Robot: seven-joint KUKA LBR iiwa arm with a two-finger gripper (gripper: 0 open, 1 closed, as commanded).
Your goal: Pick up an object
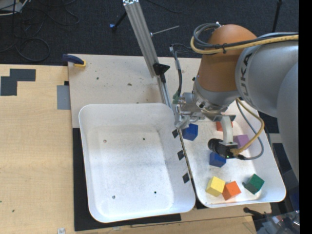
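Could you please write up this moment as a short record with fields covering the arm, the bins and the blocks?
arm: grey KUKA arm with orange band, reaching in over the right bin
gripper: low over the right bin's upper left part, beside a blue cube
right white bin: holds second blue cube, yellow cube, orange cube, green cube, purple cube, red block partly hidden
left white bin: speckled floor
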